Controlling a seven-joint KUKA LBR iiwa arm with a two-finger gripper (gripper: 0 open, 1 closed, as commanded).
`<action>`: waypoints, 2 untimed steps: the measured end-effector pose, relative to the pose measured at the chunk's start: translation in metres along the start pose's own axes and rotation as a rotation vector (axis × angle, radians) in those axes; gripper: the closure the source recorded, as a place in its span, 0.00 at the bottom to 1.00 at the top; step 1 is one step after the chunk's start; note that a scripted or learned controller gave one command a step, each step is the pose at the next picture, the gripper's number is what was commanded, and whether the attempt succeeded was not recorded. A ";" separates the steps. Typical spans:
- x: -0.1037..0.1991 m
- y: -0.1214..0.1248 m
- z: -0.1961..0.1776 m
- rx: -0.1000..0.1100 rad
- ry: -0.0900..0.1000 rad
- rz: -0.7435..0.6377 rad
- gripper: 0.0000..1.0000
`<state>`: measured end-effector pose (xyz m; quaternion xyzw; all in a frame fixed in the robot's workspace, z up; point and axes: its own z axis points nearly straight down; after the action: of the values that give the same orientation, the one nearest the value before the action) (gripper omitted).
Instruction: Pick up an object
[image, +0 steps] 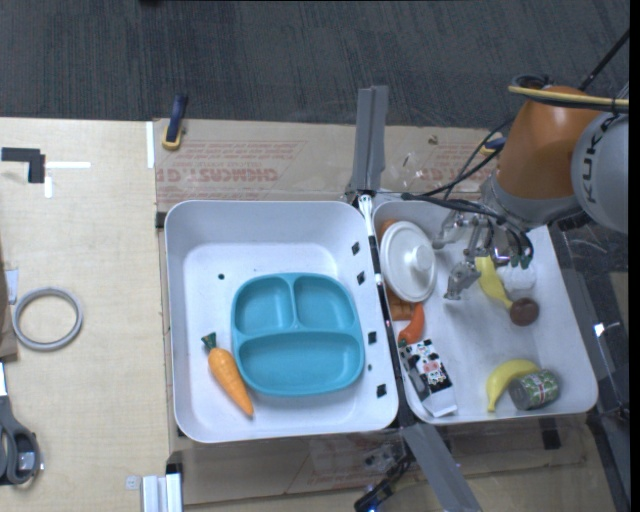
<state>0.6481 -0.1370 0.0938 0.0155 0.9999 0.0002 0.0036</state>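
Observation:
My gripper hangs over the upper middle of the right bin, below the orange-banded wrist. A small yellow fruit lies right beside the gripper's tip, on its right. A brown ball sits just past that fruit. A white round dish leans at the bin's left wall, to the gripper's left. Nothing visibly hangs from the gripper.
The right bin also holds a banana, a green can, a black-and-white carton and an orange piece. In the left bin lie a blue divided plate and a carrot.

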 end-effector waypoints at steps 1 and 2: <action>0.023 -0.086 -0.021 0.002 -0.001 0.008 0.00; 0.024 -0.034 0.001 0.000 0.002 0.092 0.00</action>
<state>0.6234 -0.1697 0.0931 0.0613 0.9981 0.0003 0.0026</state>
